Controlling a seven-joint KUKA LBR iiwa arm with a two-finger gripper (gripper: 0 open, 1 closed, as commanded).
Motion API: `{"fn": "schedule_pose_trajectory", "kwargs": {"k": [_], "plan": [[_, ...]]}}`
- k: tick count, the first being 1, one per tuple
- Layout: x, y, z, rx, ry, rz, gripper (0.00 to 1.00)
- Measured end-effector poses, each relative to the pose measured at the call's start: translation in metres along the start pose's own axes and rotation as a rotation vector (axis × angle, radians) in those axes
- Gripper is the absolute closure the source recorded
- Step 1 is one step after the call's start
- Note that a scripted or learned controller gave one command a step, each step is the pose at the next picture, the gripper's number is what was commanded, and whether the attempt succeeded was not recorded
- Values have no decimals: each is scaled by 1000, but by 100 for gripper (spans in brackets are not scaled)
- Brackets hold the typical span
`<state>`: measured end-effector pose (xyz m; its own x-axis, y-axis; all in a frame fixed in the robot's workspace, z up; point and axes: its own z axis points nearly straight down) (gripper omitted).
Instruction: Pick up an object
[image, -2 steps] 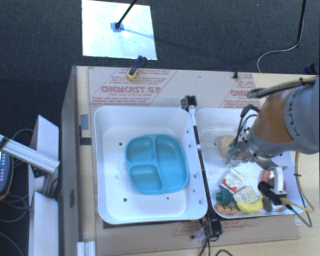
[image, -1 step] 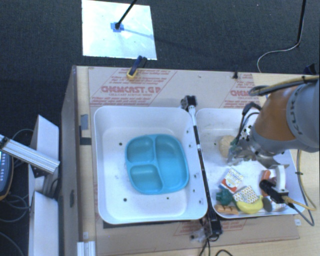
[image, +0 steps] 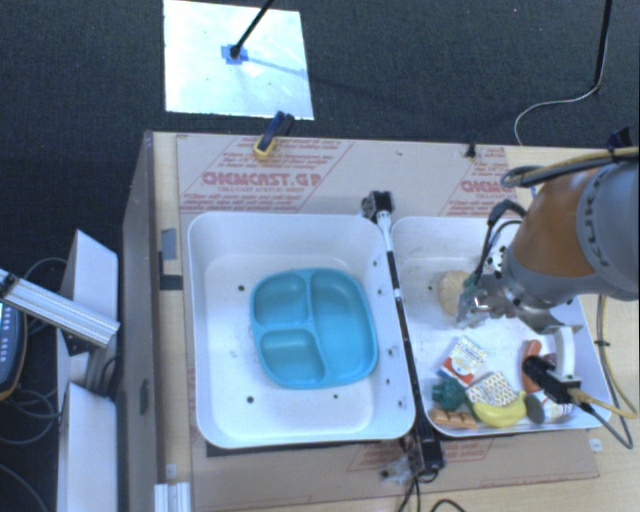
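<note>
Inspected right bin (image: 420, 240). Found gripper (image: 478, 303) low inside it, just beside a pale round object (image: 452, 290), on that object's right flank. Could not tell the gripper's state, spread or pressed together, since the wrist hid it at this slant. Saw nothing plainly pinched. Took the pale round object for the likely target. Possibly a ball or a bread roll, but too blurred to name further.

Logged clutter at the near end of the same bin: small red-and-white carton (image: 463, 358), yellow item (image: 497, 402), green item (image: 447, 395), orange piece (image: 531, 350), all packed close. Logged blue divided tray (image: 315, 325) in left bin (image: 220, 300), well apart from the gripper.

Judged risks as follows:
- Off-centre closure on a round shape: likely squirt sideways toward the dividing wall, or roll away.
- Closure beside rather than around: empty grasp, then a lift with nothing.
- Descent too deep: scrape on the bin floor.
- Drift toward the carton: nudged clutter, or a wrong pick.
- Cable loop (image: 493, 235) near the wrist: possible snag on the lift.
</note>
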<state>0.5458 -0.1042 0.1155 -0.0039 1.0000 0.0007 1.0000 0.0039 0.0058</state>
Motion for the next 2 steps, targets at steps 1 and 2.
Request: {"fn": "schedule_pose_trajectory", "kwargs": {"k": [1,2], "plan": [[0,1,-10,-2,1,-1,100],[1,2,-21,-3,2,-3,100]]}}
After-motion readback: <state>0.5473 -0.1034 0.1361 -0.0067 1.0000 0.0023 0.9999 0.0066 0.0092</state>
